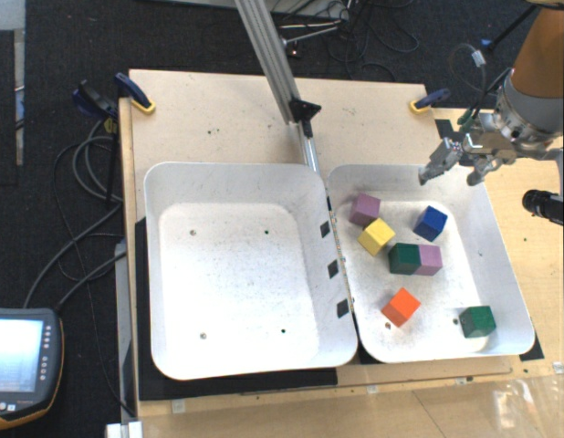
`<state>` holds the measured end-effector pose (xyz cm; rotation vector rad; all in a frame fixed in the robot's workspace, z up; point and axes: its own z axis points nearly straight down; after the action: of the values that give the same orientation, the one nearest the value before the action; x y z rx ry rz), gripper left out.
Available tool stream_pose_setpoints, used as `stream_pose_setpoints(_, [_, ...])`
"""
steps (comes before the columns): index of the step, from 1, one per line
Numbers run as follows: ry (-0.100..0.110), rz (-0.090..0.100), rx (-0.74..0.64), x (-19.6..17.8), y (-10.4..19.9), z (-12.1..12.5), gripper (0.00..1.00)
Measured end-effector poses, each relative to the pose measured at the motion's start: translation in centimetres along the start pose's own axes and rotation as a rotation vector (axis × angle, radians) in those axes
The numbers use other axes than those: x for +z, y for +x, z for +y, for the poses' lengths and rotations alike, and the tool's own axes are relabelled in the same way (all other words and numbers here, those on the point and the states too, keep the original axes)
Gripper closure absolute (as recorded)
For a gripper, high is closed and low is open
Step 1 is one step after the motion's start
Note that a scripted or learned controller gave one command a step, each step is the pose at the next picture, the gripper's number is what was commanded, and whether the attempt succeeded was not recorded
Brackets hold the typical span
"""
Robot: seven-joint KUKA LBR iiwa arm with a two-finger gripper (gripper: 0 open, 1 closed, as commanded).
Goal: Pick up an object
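claw [454, 166]: hanging over the far edge of the right bin [501, 272], up in the air. Two fingers look splayed apart with nothing between them, so I'd call it spread and empty.

arm [537, 71]: comes in from the right, orange band above the wrist, grey below.

blocks: all seven sit on the floor of the right bin. Blue cube [431, 223] is the closest to the claw, just toward the near side of it. A purple cube [364, 209] and the yellow cube [377, 236] touch near the bin's left wall. Dark green cube [404, 258] is pressed against a second purple one [430, 259] mid-bin. Orange cube [402, 306] and another green cube [477, 321] are toward the near edge, well apart from each other.

left bin [172, 245]: just speckled white floor.

worktop [218, 117]: tan board, clamps at the far corners.

progress: nothing lifted yet, as far as I can tell. Picking a target, descending, closing and raising are all left to do.

best bet: blue cube probably; it stands alone, so the fingers have room.
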<state>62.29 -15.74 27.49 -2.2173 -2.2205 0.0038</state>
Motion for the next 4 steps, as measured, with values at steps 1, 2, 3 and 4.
stream_pose_setpoints(1, [-0.004, -0.002, -0.002, -0.3, 0.0, 0.1, 0.0])
stream_pose_setpoints(2, [-0.001, -0.001, 0.002, 4.1, -0.3, 0.3, 0.0])
stream_pose_setpoints(3, [0.002, 0.0, -0.001, 9.8, 0.7, 0.4, 0.0])
stream_pose_setpoints(4, [-0.015, -0.001, 0.0, 15.3, 1.2, 1.0, 0.0])
